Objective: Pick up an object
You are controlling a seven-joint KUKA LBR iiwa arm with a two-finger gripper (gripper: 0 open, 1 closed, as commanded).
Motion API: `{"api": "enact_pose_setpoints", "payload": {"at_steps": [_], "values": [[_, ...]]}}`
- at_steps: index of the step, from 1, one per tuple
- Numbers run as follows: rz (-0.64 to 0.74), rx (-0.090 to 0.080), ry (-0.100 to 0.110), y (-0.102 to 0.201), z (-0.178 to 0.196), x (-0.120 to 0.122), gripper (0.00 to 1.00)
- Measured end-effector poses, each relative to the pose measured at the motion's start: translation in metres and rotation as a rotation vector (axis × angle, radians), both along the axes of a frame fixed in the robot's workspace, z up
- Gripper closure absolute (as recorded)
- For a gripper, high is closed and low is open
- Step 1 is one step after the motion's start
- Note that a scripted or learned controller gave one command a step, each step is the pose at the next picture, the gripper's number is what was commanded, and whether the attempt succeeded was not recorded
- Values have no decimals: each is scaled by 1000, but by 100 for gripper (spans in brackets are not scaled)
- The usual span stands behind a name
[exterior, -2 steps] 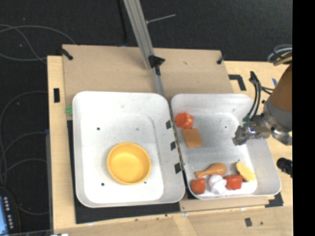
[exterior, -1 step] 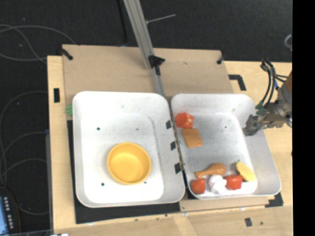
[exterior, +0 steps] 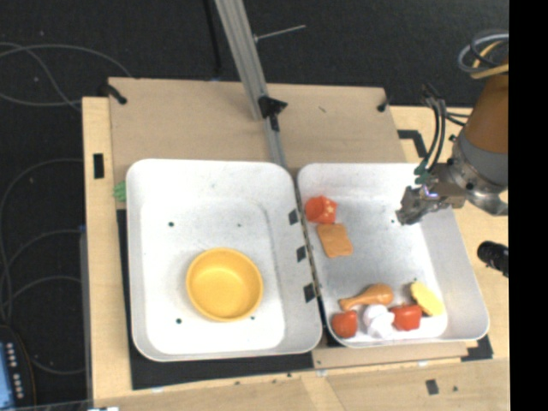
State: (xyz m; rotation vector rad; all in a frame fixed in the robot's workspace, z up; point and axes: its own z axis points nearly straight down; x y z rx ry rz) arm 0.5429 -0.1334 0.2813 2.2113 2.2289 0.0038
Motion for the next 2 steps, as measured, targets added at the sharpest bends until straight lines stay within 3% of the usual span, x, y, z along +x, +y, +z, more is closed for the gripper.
{"api": "enact_pose_setpoints", "payload": {"at_steps": [2], "values": [[-3, -2, 1, 82, -20, 37, 100]]}}
